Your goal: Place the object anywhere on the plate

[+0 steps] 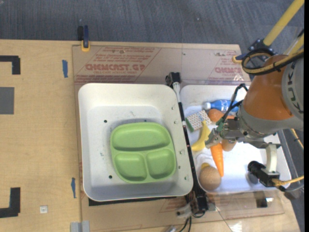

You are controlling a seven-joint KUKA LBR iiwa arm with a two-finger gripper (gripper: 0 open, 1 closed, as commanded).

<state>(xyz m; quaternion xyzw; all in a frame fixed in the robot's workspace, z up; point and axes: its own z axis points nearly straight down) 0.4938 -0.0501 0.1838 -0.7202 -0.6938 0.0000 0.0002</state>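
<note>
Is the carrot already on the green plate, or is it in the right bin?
In the right bin. The carrot lies on its white floor beside the claw; the green plate sits in the left bin.

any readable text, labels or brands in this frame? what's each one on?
"CHEMCAST GP", red print on the cardboard sheet behind the left bin; smaller lines around it are too blurred to read.
Red print on the cardboard above the right bin: too blurred to read.
Letters on the arm: cut off, unreadable.

Plate [142,151] in left bin [91,100], carrot [217,158], banana [202,138], potato [209,176] in right bin [241,178] — bins side by side
</note>
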